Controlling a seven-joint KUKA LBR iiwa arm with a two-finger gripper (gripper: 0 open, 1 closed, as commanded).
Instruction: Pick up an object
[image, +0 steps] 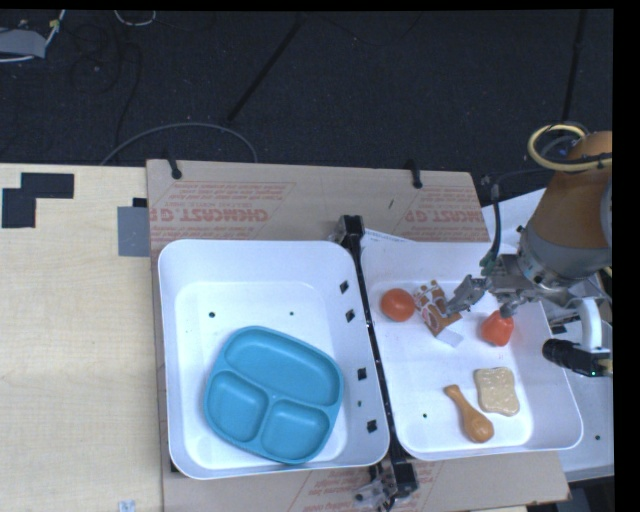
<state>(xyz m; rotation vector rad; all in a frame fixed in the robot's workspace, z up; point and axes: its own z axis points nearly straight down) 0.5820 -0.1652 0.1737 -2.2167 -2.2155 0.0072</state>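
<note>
The gripper (478, 300) hangs low over the right-hand shallow white plastic bin (560, 440), reaching in from the right on the grey arm with the orange band (575, 200). Its two fingers look spread apart, one pointing left toward a small brown-and-white patterned object (435, 308) and the other ending just beside a small red rounded object (496, 328). Nothing sits between them, so I judge it released and holding nothing.

Candidates for the pick all lie in this bin. The brown-and-white piece touches or nearly touches the left fingertip. The red object lies just below and to the right of the gripper. A round orange-red ball (397, 304) sits further left, near the bin's dividing wall. A tan flat biscuit-shaped piece (496, 390) and a tan drumstick-shaped toy (468, 412) lie well below the gripper, toward the front rim.

To do this step well, I would choose one target rather than straddle two: centre the fingers over either the patterned piece or the red one, descend until they flank it, then close. The red object looks compact and should seat easily; the patterned piece lies tilted and may slip sideways.

The left white bin holds a blue three-compartment plastic plate (272, 393), far left of the gripper.
</note>
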